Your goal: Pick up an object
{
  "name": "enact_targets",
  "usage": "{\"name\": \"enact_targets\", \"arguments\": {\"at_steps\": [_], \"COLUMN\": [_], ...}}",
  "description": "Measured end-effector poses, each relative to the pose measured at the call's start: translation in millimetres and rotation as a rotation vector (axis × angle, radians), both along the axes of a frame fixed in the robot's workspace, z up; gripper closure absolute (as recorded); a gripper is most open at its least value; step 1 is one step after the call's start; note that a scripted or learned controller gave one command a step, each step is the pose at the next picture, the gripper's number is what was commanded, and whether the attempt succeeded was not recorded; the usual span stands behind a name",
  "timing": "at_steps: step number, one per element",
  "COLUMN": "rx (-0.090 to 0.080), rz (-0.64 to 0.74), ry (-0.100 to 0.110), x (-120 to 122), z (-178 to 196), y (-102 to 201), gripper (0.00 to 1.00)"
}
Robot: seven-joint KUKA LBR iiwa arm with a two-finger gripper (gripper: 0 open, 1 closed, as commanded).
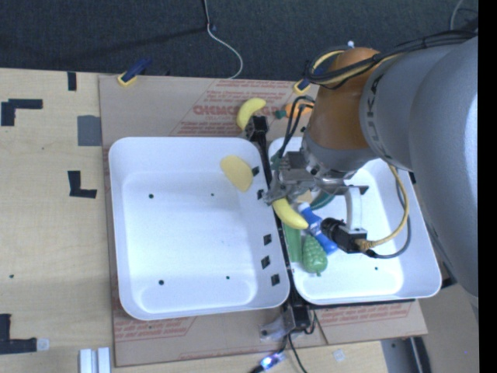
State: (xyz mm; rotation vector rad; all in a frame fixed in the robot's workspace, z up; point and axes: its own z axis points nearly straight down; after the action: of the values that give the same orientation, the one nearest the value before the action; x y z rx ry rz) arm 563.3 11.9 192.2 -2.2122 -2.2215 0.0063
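Two shallow white plastic bins (132, 208) — I'm hovering the two-finger gripper (291, 189) at frame centre-right over small yellow banana-shaped toy (290, 214); grip state can't tell.

Arm (435, 130) cut off at right edge; right bin (388, 286) (upper part) hidden beneath.

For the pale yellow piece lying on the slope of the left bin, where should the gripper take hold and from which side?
Judging from this view, grip the pale yellow piece across its narrower width, coming from above and slightly toward the left bin's centre. It rests near the far right corner on the sloped wall, close to the divider, so a finger on the right side would likely be crowded.
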Motion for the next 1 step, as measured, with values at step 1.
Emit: {"name": "enact_targets", "arguments": {"at_steps": [1], "rx": [0.000], "rz": [-0.002], "ry": [-0.001], "x": [-83.2], "z": [27.8], "y": [25.4], "gripper": [1.00]}}
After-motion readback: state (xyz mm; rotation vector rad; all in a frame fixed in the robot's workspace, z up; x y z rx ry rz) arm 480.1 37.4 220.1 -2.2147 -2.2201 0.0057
